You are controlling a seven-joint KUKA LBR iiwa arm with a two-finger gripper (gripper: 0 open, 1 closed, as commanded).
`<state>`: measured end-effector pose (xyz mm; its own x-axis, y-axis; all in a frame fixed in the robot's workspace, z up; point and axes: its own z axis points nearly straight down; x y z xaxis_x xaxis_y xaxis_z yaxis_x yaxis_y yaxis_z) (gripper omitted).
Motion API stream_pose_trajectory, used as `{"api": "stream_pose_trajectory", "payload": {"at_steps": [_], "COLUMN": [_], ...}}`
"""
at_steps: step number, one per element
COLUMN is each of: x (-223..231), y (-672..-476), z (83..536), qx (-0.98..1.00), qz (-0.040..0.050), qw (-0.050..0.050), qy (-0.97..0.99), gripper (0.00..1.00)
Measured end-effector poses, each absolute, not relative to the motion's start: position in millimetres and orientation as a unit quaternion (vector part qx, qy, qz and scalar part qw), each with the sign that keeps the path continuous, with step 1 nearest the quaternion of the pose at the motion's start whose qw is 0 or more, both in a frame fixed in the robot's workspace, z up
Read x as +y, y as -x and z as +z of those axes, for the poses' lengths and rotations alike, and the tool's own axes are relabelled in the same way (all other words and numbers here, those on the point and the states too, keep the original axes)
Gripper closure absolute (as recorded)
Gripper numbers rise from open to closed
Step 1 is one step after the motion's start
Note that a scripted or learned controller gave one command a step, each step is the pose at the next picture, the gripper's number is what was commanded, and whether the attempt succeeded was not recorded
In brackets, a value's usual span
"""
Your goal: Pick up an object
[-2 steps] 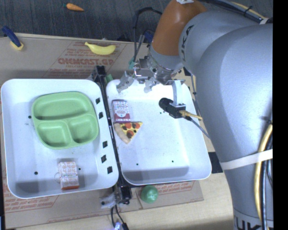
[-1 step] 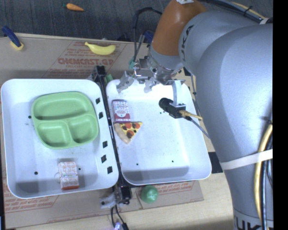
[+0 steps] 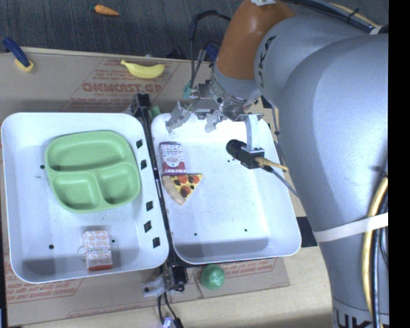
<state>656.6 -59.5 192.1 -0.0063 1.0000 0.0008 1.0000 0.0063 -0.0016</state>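
Jaws of the gripper [image 3: 195,118] stand open with nothing between them, over the far left corner of the right bin [image 3: 260,238]. Just nearer lie a red packet [image 3: 171,158] and a pizza slice [image 3: 182,186].

Red print "CHEMCAST GP" on cardboard [image 3: 102,87], upper left of frame, below banana [image 3: 143,68]. White letters "UK" on arm [image 3: 342,149] at bottom right edge, cut off. Small packet labels too blurred to read.
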Motion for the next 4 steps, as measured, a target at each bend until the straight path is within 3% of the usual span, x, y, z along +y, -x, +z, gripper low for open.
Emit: {"api": "stream_pose_trajectory", "payload": {"at_steps": [1,2,3,4], "x": [-130,-140,-139,-47], "y": [-656.9,-652.0,-653.3,-647.1], "z": [276,90,102,194], "qx": [-0.708,-0.709,-0.71,-0.71], "qz": [-0.0002,0.0017,0.0012,-0.0016], "qw": [-0.002,0.002,0.002,0.0], "qy": [0.706,0.705,0.704,0.704], "gripper": [0.0,0.0,1.0,1.0]}}
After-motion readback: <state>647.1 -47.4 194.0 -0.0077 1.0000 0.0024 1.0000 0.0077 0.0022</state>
